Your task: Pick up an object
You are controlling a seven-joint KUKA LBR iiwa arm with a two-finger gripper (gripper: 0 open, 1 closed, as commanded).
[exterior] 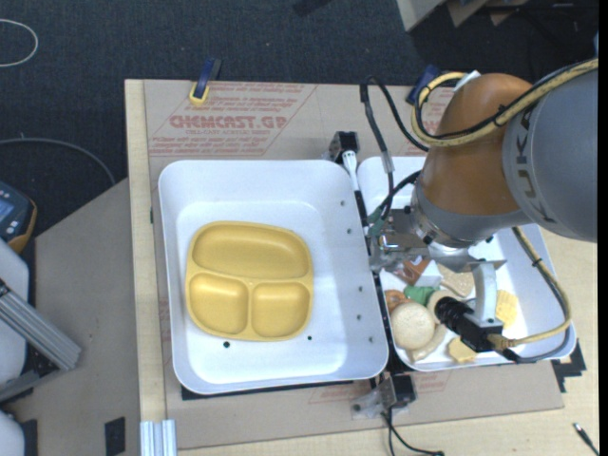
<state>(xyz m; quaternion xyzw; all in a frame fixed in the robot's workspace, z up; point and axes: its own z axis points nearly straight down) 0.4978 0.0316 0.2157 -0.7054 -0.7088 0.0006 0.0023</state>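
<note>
The arm's orange band and grey wrist hang over the right bin (551, 255) and cover most of it. My gripper (397, 253) is low at that bin's left side, just above a small orange-brown piece (415, 272). Below it lie a green piece (421, 295) and a round cream ball (413, 324). A pale beige slice (457, 283), a yellow piece (507, 304) and a tan chunk (463, 351) lie nearby toward the bin's front. Nothing is seen held.
The left bin (190, 188) holds a yellow three-compartment plate (250, 278). Both bins sit on a cardboard sheet (228, 112) on the bench. Cables run along the divider between the bins (361, 207) and at the front edge.
</note>
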